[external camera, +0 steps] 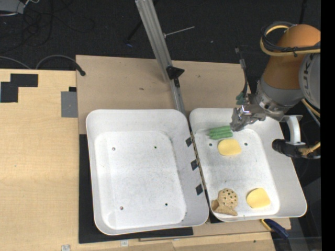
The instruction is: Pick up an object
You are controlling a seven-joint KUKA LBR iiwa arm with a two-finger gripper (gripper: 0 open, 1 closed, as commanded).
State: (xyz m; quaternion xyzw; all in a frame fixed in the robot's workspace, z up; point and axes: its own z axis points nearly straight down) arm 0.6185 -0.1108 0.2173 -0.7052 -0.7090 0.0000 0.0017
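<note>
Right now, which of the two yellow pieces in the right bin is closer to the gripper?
The upper yellow piece, just below the green object and close under the gripper. The other yellow piece lies at the bin's near end, beside the tan speckled item.

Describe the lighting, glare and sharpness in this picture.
Camera view: even overhead light on the bench, the background dark; both white bins look bright, with little surface detail; shadows soft and short; the gripper slightly blurred by the green object; the yellow pieces sharp enough.

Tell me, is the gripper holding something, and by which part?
Cannot be told: the gripper is at the right end of the green object, but no grasp is visible.
</note>
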